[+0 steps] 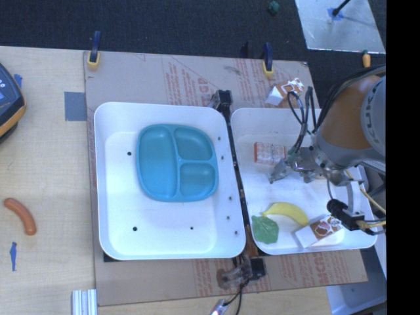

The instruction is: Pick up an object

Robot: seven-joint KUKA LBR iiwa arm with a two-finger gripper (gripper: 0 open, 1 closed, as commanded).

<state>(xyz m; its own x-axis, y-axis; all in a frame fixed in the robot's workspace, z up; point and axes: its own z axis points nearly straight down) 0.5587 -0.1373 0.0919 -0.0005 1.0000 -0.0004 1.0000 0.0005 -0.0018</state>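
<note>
Overhead view of the bench with two white bins side by side. The left bin point(108, 195) holds a blue divided plate point(177, 162), lying flat near its middle. The right bin point(246, 126) holds the candidate objects: a small white-and-orange packet point(268, 152) near its upper left, a yellow banana-shaped piece point(287, 212) lower down, a green leaf-shaped piece point(265, 230) touching the banana's lower left end, and a white packet with a brown mark point(321, 230) at the lower right. The arm point(354, 120) reaches in from the right, and its gripper point(289, 168) sits low over the middle of the right bin, just below and to the right of the white-and-orange packet and above the banana-shaped piece. The grey metal of the tool blurs against the white floor, so whether its jaws stand apart or together cannot be told, and nothing can be seen between them. As a judgement, the task is at its approach stage: the tool is among the objects, but no object looks lifted; all four seem to rest on the bin floor. Selecting one, closing on it and raising it remain to be done. Outside the bins, an orange sausage-shaped toy point(20, 216) lies on the bench far to the left.
</note>
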